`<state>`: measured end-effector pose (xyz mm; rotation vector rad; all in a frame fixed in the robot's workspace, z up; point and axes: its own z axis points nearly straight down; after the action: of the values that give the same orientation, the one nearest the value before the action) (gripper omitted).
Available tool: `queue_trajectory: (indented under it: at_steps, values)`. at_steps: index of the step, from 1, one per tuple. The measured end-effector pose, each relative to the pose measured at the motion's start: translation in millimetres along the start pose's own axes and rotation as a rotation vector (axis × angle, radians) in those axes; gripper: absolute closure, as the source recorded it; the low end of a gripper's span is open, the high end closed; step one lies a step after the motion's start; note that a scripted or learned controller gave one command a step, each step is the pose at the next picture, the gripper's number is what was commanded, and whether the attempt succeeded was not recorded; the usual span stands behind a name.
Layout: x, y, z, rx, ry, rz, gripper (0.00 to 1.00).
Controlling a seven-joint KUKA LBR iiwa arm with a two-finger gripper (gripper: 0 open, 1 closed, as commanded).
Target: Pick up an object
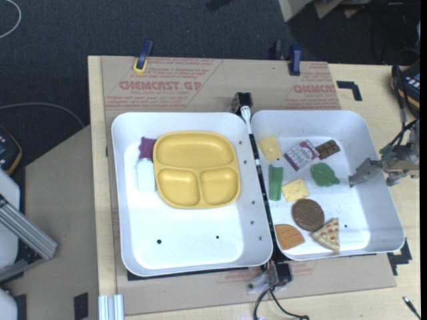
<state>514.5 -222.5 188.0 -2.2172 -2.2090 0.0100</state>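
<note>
Look at the right bin point(373, 139): that is where your pickable pieces lie, a scatter of small toy foods. Nearest the gripper point(363, 173) is a green leaf-shaped piece point(324, 175), flat and glossy, lying just to its left and apart from it. Above that you see a dark brown chocolate bar point(327, 149) touching a purple-and-white packet point(301, 154). A pale yellow block point(270, 148) sits toward the bin's left wall, with a long green stick point(275, 182) below it and a yellow cheese square point(295, 191) beside that. Lower down lie a round brown cookie point(308, 214), an orange-tan cracker point(288, 236) and a pizza slice point(327, 235) with red dots.

The gripper hangs over the bin's right side, reaching in from the right edge. You cannot tell from this view how far it is open, and nothing shows in its grasp.

In the left bin point(133, 199) rests a yellow divided tray point(197, 168), with a purple piece point(147, 147) and a white bottle point(145, 175) tucked against its left side.
</note>
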Motion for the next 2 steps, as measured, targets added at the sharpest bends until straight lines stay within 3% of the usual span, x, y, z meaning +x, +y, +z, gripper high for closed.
queue_trajectory:
  at_steps: [1,2]
  values:
    - [0,3,-7,-0.013,-0.004,-0.004,0.0]
    - [5,4,37,-0.008,-0.001,-0.004,0.0]
